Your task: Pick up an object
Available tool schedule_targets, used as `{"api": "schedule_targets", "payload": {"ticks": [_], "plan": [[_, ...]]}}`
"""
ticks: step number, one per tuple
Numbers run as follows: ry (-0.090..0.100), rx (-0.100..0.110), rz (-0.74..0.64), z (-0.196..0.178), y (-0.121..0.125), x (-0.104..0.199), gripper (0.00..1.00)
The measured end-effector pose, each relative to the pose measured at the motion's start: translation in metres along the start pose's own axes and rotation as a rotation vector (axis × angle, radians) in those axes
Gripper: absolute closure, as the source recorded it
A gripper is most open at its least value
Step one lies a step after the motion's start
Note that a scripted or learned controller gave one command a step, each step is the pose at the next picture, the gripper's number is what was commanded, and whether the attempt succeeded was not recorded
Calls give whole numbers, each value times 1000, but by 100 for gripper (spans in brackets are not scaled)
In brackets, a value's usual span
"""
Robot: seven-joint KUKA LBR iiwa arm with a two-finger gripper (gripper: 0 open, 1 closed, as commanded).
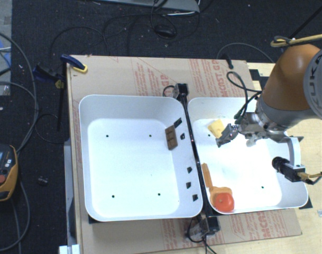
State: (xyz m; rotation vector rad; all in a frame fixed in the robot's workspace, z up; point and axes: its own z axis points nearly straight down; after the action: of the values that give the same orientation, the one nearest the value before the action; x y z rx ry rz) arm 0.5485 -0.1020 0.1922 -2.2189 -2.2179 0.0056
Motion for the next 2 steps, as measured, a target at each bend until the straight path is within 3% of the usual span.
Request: {"api": "schedule_targets", "payload": {"ticks": [1, 2], "plan": [[0, 1, 0, 63, -4, -1, 0], [0, -2, -1, 102, -5, -1, 0]]}}
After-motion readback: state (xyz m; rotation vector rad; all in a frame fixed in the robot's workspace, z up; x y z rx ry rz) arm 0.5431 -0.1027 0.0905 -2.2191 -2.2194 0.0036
